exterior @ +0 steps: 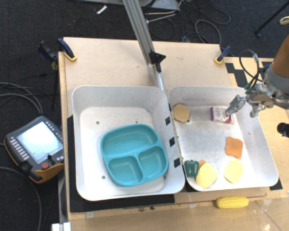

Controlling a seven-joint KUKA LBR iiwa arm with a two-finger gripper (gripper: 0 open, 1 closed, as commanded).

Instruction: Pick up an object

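Note:
My gripper (244, 108) hangs over the far right part of the right bin (265, 138), open, with nothing between its fingers. Its left finger (234, 105) is just right of and above a small purple and white packet (220, 114) lying on the bin floor. Also in this bin are a round tan bun (181, 112) at the far left, an orange piece (234, 147) at the right, two yellow lemon-like pieces (206, 175) (233, 171) at the front, and a small green pepper (190, 167).
A teal divided tray (134, 154) lies in the left bin (86, 105). A yellow corn cob (232, 202) rests on the bench in front of the right bin. A slanted metal pole (143, 32) rises behind the wall between the bins.

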